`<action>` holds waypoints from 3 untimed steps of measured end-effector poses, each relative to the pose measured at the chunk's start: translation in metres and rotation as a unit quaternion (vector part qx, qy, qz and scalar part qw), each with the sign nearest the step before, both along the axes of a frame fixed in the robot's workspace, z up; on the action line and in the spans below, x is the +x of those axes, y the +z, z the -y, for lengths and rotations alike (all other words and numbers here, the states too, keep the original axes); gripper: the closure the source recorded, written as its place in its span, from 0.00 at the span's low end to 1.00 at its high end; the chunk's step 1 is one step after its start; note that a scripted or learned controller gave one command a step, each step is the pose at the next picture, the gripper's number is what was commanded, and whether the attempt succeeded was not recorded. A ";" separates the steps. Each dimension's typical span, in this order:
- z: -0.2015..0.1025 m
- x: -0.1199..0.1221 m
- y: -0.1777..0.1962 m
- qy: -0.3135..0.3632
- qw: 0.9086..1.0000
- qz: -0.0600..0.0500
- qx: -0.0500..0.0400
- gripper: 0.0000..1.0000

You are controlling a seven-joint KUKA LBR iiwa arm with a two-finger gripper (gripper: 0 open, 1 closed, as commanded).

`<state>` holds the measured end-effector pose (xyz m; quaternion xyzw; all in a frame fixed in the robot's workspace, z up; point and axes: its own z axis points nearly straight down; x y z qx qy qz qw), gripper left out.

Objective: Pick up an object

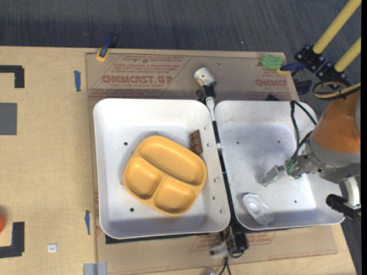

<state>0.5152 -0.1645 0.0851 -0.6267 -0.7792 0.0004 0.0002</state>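
A yellow three-section plate [165, 174] lies upside down in the middle of the left bin [109, 148]. Just beyond its upper right edge, a small brown block [195, 142] rests against the bin's right wall. In the right bin [252, 125], a small clear plastic piece [257, 207] lies near the front edge. My gripper [268, 177] hangs low over the middle of the right bin, pointing left. It is a little above and to the right of the clear piece and apart from it. Nothing shows in its grasp.
The arm's orange band [339, 132] and grey wrist cover the right bin's right side. A white-capped post [202, 76] stands at the back between the bins. Yellow poles [342, 17] and black cables sit at the back right, off the board.
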 end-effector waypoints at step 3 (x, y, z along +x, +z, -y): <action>0.044 0.081 0.003 0.149 0.989 0.001 0.002 0.00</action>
